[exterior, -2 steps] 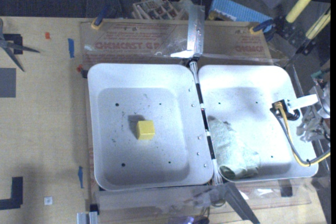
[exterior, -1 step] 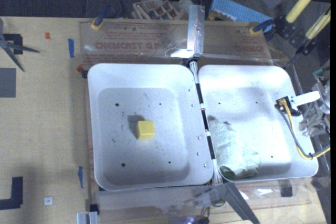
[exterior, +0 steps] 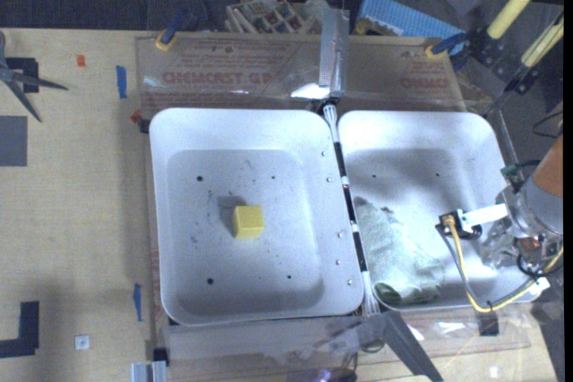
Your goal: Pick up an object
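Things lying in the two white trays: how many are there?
2. A yellow block sits near the middle of the left bin. A crumpled grey cloth lies along the right bin's left side, reaching its near edge. The cloth might cover something smaller.

Block in the left bin, cloth in the right bin beside it

The grey arm reaches in from the right edge, wrist bent low. Its gripper hangs at the lower right, a yellow cable looping beneath.
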Robot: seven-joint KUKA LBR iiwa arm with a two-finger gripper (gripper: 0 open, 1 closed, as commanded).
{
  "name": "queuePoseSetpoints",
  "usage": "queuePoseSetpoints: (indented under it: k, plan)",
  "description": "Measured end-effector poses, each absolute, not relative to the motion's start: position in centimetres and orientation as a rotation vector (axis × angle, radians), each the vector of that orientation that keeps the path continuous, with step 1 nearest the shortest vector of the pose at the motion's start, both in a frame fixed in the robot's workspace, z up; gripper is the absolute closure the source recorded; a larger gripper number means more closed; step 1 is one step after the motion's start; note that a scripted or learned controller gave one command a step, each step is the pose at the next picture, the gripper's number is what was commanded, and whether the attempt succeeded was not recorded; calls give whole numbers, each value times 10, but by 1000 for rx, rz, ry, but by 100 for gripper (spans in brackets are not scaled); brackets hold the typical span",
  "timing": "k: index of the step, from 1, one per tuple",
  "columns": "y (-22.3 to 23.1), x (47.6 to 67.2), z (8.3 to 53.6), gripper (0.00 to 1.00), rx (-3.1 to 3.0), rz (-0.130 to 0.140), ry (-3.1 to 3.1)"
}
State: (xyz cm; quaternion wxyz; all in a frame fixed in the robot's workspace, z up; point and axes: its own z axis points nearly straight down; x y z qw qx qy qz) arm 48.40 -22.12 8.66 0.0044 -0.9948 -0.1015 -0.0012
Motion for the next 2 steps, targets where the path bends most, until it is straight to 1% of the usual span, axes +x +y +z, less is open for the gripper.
queuePoseSetpoints:
  k: [1,2]
  plan:
    - [-162,480,171,100,-3112,11,-403]
    - [-223,478,99,100,-3119,13,-314]
